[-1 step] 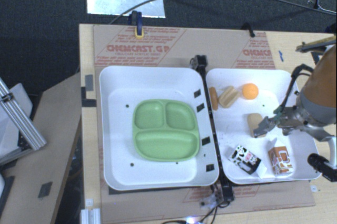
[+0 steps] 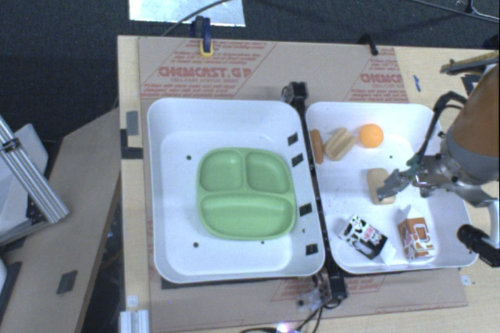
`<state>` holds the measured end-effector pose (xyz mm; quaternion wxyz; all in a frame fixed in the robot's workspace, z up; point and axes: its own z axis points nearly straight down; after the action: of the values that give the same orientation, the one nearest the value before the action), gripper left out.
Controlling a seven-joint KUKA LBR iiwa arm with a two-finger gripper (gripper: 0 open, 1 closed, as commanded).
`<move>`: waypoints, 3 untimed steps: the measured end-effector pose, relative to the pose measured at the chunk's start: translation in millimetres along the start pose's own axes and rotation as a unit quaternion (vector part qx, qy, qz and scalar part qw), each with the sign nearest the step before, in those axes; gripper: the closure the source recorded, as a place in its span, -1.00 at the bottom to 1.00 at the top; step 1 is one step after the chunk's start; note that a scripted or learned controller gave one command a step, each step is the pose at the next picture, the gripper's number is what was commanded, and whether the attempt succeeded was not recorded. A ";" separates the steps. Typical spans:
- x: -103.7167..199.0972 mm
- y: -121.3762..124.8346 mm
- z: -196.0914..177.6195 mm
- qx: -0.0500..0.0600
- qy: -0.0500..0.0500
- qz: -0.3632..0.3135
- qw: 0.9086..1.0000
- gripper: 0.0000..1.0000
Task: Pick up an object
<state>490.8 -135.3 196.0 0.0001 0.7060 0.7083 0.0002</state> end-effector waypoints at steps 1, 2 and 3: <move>10.0 3.1 55.8 0.002 0.001 0.001 1.000 -1.00; 10.6 2.9 108.2 0.002 0.001 0.001 1.000 -1.00; 10.1 4.2 95.2 -0.001 0.000 0.001 1.000 1.00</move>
<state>494.9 -125.1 100.9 0.0006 0.7066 0.7076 0.0005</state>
